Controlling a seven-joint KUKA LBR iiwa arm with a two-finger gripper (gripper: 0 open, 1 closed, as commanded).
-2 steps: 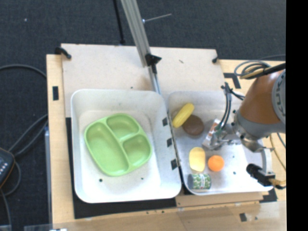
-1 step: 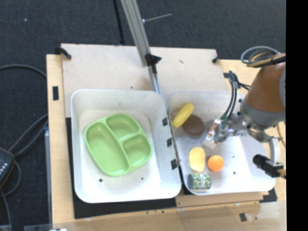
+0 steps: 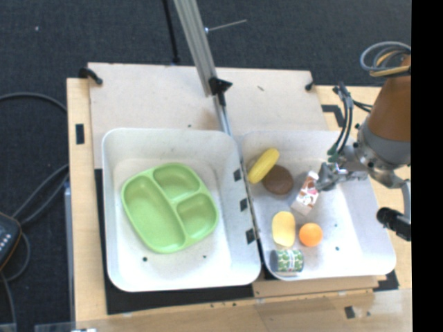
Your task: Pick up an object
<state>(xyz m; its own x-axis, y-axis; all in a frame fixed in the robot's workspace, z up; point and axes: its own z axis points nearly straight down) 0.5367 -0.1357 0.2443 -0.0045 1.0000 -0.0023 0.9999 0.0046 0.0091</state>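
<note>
Nearest you, at the front edge of the right bin (image 3: 367, 254), you have a small green patterned can (image 3: 288, 260), then a pale yellow block (image 3: 283, 228) beside an orange ball (image 3: 311, 235). Further in lies a small white packet with red print (image 3: 306, 191) — the likely target, since the gripper (image 3: 325, 178) sits just at its upper right end. Its long axis runs on a slant, from lower left up toward the gripper. Whether the gripper has closed on the packet you cannot tell from here; it is too small and dark. Judge the pick as not yet done: the packet looks to rest on the bin floor, so the lift remains. Beyond lie a brown disc (image 3: 278, 181) and a yellow banana-like piece (image 3: 263, 165). The left bin (image 3: 131, 151) holds a green divided plate (image 3: 169, 206).
</note>
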